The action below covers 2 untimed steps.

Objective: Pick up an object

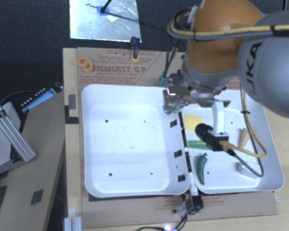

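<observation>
Nearest, in the right bin (274,177) by its left wall, lies a dark green pepper (201,167). I judge it light, smooth and a little slippery, best pinched across its thick far end. Beyond it sit a pale green strip (196,144) and a yellow card (192,119), both flat. My gripper (172,102) hangs farther off, above the bins' shared wall. I cannot tell whether my jaws are open.
</observation>
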{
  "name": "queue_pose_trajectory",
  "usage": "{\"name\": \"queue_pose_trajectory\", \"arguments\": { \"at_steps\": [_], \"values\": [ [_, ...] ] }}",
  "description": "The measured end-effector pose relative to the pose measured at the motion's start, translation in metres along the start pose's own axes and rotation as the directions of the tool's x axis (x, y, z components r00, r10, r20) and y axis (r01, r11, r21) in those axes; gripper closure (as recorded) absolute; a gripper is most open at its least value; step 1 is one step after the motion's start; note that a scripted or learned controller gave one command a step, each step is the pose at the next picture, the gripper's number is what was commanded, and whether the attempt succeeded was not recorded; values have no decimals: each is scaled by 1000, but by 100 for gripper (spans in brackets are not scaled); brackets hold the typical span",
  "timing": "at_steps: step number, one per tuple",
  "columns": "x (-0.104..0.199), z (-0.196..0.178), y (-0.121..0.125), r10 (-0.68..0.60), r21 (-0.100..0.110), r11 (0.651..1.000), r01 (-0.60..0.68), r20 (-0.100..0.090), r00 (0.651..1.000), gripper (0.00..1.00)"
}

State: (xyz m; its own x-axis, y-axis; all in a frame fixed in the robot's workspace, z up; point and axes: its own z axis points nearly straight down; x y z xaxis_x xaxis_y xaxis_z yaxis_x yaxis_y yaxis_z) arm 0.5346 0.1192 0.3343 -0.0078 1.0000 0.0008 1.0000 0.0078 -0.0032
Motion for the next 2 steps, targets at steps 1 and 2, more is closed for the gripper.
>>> {"name": "queue_pose_trajectory", "arguments": {
  "at_steps": [1, 2],
  "values": [
    [-11, -23, -12, 6, -6, 1000, -6, 0, 1000, 100],
    [-11, -52, 18, 2, -10, 1000, -2, 0, 1000, 100]
  ]
}}
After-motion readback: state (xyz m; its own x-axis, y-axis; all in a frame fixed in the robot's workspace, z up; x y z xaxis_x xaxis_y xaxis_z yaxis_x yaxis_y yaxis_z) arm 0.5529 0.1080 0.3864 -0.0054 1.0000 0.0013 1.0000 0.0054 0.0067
